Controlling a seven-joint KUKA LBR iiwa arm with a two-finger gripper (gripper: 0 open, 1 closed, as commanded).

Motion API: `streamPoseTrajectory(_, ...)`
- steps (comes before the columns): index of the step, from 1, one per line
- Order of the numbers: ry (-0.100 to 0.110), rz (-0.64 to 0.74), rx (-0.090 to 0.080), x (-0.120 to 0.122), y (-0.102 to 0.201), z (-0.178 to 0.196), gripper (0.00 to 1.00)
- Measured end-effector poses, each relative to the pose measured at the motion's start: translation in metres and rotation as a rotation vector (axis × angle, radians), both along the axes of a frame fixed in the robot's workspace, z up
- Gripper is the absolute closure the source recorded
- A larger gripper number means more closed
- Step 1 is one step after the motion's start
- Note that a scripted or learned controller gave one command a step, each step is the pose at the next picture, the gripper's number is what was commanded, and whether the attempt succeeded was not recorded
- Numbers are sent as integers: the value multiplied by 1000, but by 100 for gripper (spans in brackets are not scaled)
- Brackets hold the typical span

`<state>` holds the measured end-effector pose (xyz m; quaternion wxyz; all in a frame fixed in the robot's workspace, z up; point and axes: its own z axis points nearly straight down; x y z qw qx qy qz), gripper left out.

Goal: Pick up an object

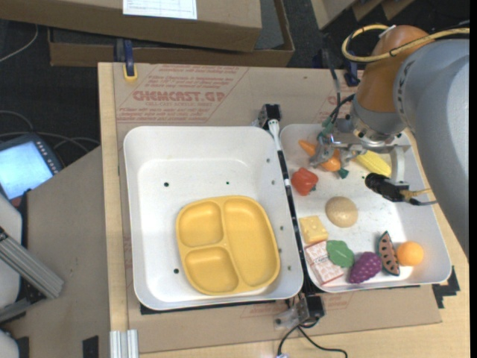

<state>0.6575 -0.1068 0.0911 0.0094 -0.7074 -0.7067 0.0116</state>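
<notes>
Altogether two white bins (141,200): one yellow tray (226,243), nine toy foods (342,211).

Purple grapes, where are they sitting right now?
In the camera view, the purple grapes lie near the right bin's front edge, between the green piece and the watermelon slice.

Two white bins (141,200); one yellow tray (226,243) in the left. The right bin (436,259) holds perhaps ten toy foods, some partly hidden.
</notes>
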Motion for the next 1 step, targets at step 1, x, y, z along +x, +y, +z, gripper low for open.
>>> streamPoseTrajectory(1,-28,5,7,-52,77,98,100)
